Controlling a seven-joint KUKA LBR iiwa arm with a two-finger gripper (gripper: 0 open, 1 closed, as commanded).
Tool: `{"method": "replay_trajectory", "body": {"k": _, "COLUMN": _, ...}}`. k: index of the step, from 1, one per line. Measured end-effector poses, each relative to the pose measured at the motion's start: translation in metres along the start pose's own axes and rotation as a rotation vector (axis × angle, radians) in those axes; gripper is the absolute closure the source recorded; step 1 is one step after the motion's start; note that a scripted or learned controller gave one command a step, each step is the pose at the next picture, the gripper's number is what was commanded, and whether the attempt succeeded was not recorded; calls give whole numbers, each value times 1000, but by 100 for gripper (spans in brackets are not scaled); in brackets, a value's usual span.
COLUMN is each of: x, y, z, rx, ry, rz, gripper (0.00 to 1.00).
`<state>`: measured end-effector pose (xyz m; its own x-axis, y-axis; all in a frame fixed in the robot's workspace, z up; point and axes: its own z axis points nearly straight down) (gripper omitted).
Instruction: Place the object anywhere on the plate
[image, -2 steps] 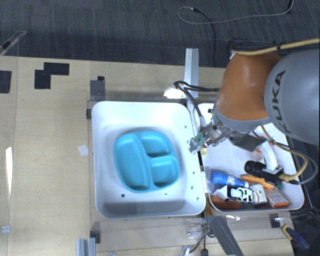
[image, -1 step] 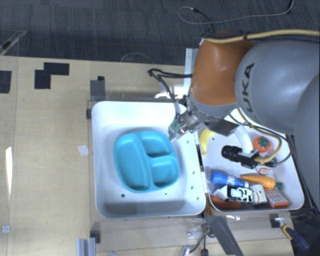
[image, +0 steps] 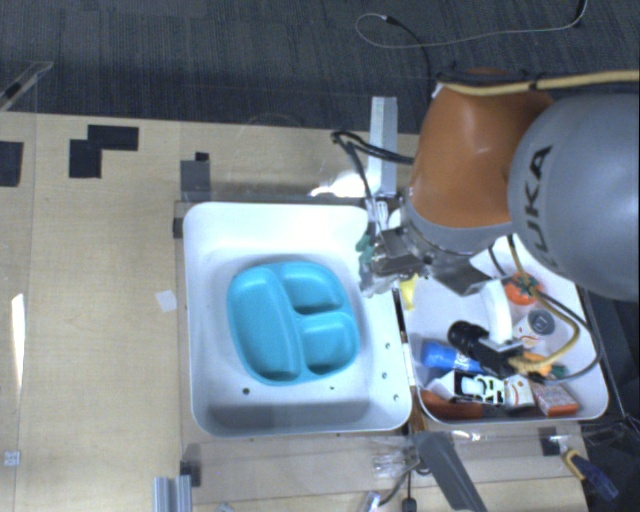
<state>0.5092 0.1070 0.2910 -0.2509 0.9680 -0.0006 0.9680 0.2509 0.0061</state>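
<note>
The jaws (image: 378, 262) hover at the divide between both bins, beside the blue plate (image: 292, 320); their state cannot be told

The blue plate (image: 292, 322) lies open from above. The right bin (image: 590, 395) is crowded (the arm (image: 500, 170) overhangs its far edge).

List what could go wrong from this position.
1. The tool hangs over the rim between the bins, beside the blue plate; a release here may well miss it.
2. The right bin is crowded, so a pick may snag neighbours.
3. The arm covers part of that bin.
</note>
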Motion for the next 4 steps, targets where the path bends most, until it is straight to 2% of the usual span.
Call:
{"method": "replay_trajectory", "body": {"k": 1, "x": 0, "y": 0, "z": 0, "rx": 0, "ry": 0, "rz": -1, "gripper": 0}}
{"method": "replay_trajectory", "body": {"k": 2, "x": 50, "y": 42, "z": 131, "rx": 8, "ry": 0, "rz": 47, "gripper": 0}}
{"method": "replay_trajectory", "body": {"k": 3, "x": 79, "y": -1, "z": 192, "rx": -5, "ry": 2, "rz": 27, "gripper": 0}}
{"method": "replay_trajectory", "body": {"k": 4, "x": -4, "y": -3, "z": 64, "rx": 0, "ry": 0, "rz": 36, "gripper": 0}}
